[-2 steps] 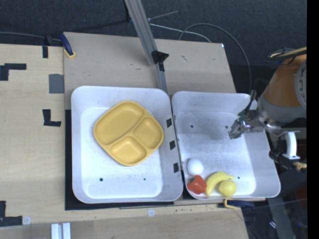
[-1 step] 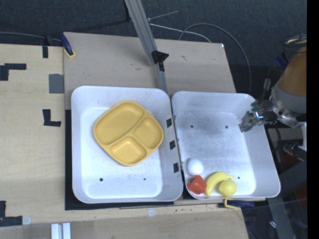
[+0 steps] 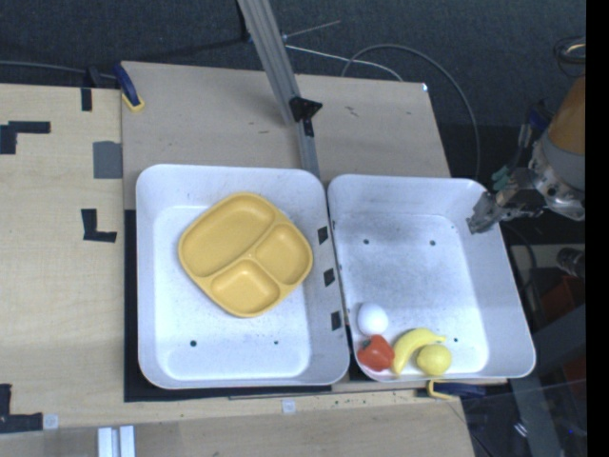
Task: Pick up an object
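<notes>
A white egg-shaped object [image 3: 371,317], a red rounded toy fruit [image 3: 377,352], a yellow plastic banana [image 3: 413,344] and a yellow round toy fruit [image 3: 434,359] are the things on offer for picking, and all four sit bunched in the lower left corner of the right-hand shallow white bin [image 3: 495,284], in the lower middle of the frame. The white egg shape lies uppermost of the group, just above the red fruit. The banana curves between the red fruit and the yellow round fruit and appears to touch both. The rest of that bin's floor is speckled with grey marks.

The left-hand shallow white bin [image 3: 152,255] holds a yellow plastic divided plate [image 3: 245,253] with three compartments, lying flat and turned at a slant, toward the bin's upper middle.

The dark two-finger gripper [image 3: 483,213] hangs at the right of the frame, over the upper right edge of the right-hand bin, well apart from the cluster of toys. Whether it is wide or narrow cannot be told from here; nothing is seen in it. Behind it, the grey arm [image 3: 561,174] with its orange band enters from the right edge.

A grey metal bar [image 3: 271,46] runs down from the top of the frame to the seam between the two bins.
</notes>
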`<action>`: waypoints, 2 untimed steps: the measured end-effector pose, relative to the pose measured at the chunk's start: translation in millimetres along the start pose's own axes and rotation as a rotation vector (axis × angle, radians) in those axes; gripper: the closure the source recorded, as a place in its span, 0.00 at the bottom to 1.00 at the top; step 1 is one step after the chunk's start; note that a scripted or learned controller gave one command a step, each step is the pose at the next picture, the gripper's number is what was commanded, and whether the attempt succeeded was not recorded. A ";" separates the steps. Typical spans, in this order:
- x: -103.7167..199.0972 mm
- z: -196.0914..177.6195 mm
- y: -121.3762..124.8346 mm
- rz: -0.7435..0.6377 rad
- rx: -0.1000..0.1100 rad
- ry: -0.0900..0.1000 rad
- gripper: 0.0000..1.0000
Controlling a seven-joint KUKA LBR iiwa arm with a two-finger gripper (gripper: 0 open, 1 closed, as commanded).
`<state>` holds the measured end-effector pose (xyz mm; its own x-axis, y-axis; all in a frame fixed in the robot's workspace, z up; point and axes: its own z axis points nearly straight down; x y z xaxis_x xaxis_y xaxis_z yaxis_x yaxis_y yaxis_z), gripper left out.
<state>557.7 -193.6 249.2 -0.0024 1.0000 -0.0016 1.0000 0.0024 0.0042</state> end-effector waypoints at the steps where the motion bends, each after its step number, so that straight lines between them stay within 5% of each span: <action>1: 0.4 -22.5 0.8 0.001 0.003 0.001 1.00; 2: 55.5 -24.8 8.9 -0.005 0.004 0.003 1.00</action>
<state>566.4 -138.0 273.9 -0.0070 1.0000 0.0012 1.0000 0.0070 0.0001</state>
